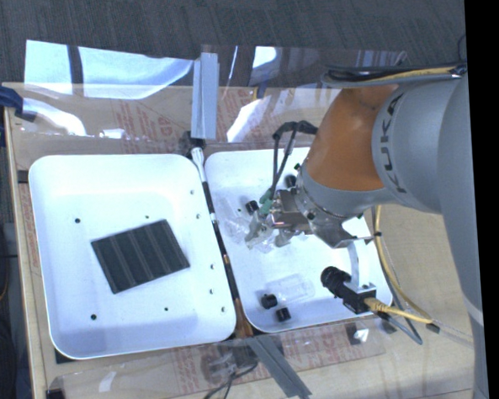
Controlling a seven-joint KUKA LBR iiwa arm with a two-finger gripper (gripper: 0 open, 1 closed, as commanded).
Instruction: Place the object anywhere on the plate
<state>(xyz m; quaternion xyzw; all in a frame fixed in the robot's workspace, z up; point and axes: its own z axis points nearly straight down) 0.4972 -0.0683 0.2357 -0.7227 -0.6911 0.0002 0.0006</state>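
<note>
Jaws hang over the right bin (239,309), beside small clear objects (255,229).

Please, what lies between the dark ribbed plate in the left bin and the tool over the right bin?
In the camera view, bare white bin floor, then the two bins' adjoining rims, separate the ribbed plate from the tool. No loose object sits there.

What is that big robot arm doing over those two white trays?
The grey and orange robot arm is reaching in over the right bin, with its gripper low above the bin floor. A few small black pieces lie near it in that bin. The left bin holds a dark ridged plate, lying flat with nothing on it yet. The arm's job is to put an object on that plate. I cannot tell whether it has grabbed anything.
</note>
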